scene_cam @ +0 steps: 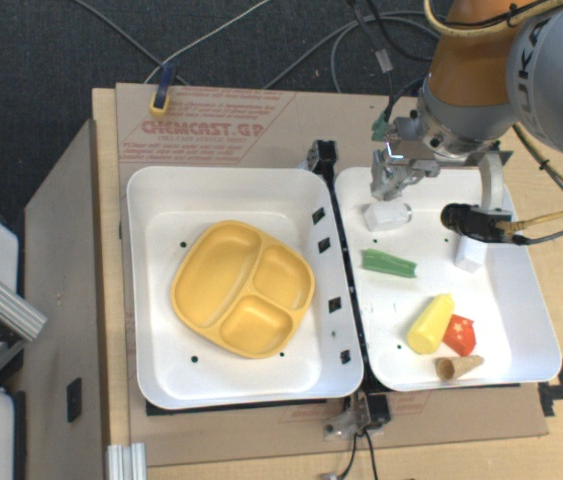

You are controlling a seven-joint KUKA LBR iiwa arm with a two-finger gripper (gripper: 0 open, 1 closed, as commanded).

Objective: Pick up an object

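My gripper (393, 188) hangs over the far left part of the right bin (536, 313), pointing down. Directly under it, a small white translucent block (386, 215) lies on the bin floor, close to or touching the tip. Nearer the front lie a green stick-shaped piece (389, 263), a yellow rounded object (429, 325), a red piece (460, 335) touching it, and a tan cone (458, 367). Another small white block (469, 254) lies toward the right side of this bin.
The left bin (146, 268) holds a yellow divided plate (243, 288). A black divider with clips (333, 258) runs between the bins. The grey and orange arm (491, 38) fills the upper right. Cables lie on the dark floor behind the bench.
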